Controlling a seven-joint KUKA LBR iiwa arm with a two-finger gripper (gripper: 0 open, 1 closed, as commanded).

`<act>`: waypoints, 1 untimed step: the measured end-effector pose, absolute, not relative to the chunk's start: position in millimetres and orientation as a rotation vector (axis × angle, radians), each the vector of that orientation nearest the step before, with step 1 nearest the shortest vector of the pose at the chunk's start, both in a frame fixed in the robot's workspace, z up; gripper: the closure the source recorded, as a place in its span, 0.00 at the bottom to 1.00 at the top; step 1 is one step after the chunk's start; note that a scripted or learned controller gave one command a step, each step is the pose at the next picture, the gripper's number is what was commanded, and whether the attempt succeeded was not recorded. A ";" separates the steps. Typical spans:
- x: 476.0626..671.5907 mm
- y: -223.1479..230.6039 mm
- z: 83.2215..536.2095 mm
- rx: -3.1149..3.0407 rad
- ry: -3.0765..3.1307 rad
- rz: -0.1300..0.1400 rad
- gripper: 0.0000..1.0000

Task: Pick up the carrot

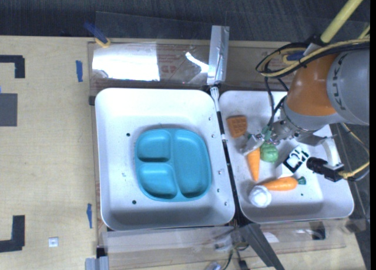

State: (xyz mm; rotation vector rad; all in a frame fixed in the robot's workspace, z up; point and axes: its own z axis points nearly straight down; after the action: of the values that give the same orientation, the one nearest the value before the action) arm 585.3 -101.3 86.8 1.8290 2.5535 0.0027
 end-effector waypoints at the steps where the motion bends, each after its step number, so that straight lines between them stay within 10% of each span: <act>1: 585.8 -100.7 95.7 1.829 2.553 0.004 1.00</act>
State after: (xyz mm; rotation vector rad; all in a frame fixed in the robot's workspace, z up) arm 585.8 -100.7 95.7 1.8286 2.5529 0.0037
